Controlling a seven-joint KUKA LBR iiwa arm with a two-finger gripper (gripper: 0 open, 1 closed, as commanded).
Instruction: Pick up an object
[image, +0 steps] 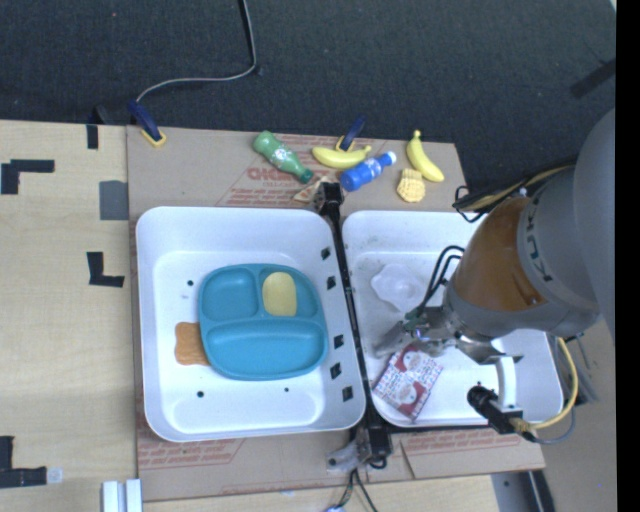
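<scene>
In the right bin (365, 235) a red and white packet (408, 381) lies near the front wall, and a clear plastic piece (397, 282) lies farther back. My gripper (412, 334) reaches down from the right, low over the bin floor just behind the packet. Its dark fingers blend with the wrist, so their stance is unclear. In the left bin (160, 240) sits a blue divided plate (262, 322) with a yellow oval item (280, 294) in one compartment. An orange flat piece (188, 343) pokes out from under the plate's left side.
Behind the bins on the cardboard lie a green bottle (281, 156), two bananas (342, 156) (424, 158), a blue bottle (366, 171) and a yellow corn piece (410, 185). The arm's grey and orange body (520, 265) covers the right bin's right half.
</scene>
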